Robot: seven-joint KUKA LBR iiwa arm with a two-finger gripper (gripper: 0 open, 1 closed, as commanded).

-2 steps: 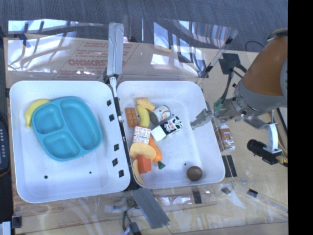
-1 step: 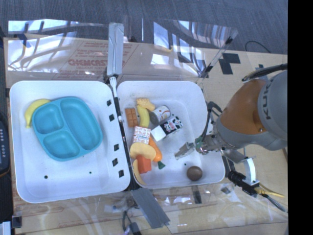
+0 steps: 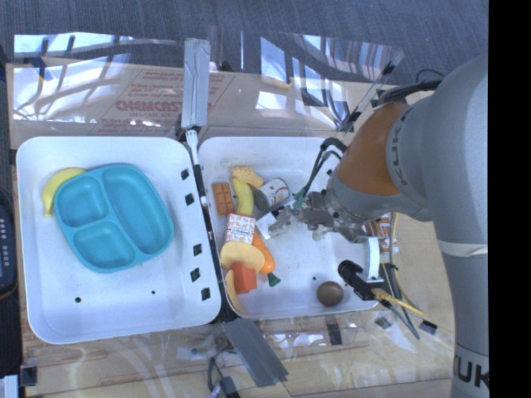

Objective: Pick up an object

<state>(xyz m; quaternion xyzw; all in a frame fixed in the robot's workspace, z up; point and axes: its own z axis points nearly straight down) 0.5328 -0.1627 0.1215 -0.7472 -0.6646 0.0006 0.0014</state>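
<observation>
1. Grey metal jaws [image 3: 282, 219] sit low in the right bin [image 3: 299, 301], pointing toward its left side; whether they are wide or narrow cannot be told from here.
2. Just beside them lie the toy foods: a yellow banana [image 3: 242, 197], a small can [image 3: 274, 192], a brown waffle block [image 3: 221, 198], a small carton [image 3: 241, 226] and an orange carrot [image 3: 263, 255].
3. A brown ball [image 3: 329, 293] rests apart, near the bin's front wall.
4. The arm [image 3: 431, 148] reaches in from the right, its orange band [image 3: 365, 152] above the wrist.
5. The left bin [image 3: 33, 305] holds a blue divided plate [image 3: 114, 215], with a second banana [image 3: 56, 184] touching its rim.
6. The worktop [image 3: 149, 98] behind is brown cardboard with red print.
</observation>
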